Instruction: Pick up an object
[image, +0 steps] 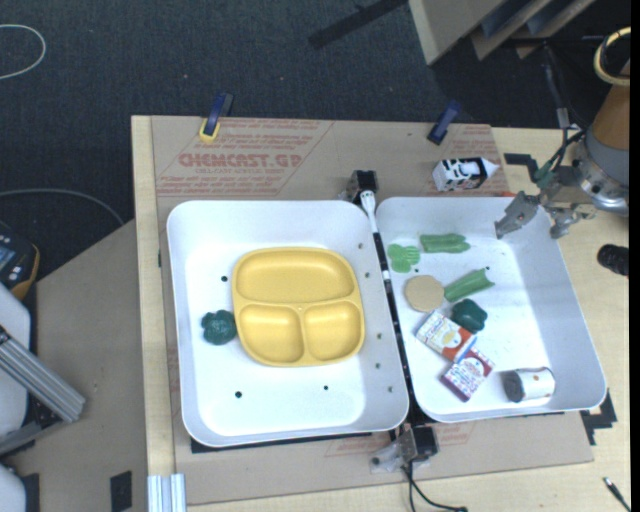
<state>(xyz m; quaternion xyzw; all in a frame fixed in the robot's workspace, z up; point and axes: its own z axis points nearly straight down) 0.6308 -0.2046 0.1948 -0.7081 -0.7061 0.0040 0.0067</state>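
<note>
So the pincer (535, 215) is hanging over the top right corner of the right bin (580, 330), fingers spread apart and nothing between them, so it's released and empty-handed. The grey arm (608, 150) comes in from the right edge. All the stuff you could pick is sitting in that right bin: a flat green leafy piece (404, 258) near the top left, a long green pod-looking thing (443, 242) just beside it, a tan round disc (424, 293) below those, and a green cucumber-ish stick (468, 285) tilted next to the disc. Under that there's a dark green lump (469, 315) touching or nearly touching a small red and white carton (444, 334), then a second red and white packet (466, 374) lower down, and a little can (528, 384) lying on its side near the bottom right corner. The left bin (190, 330) has a yellow divided plate (297, 305) sitting in the middle, with a dark green broccoli-like toy (218, 327) just off its left edge. Outside the bins, on the bench (160, 160), there's a small black and white thing (464, 173) up by the right bin's top rim.
</note>
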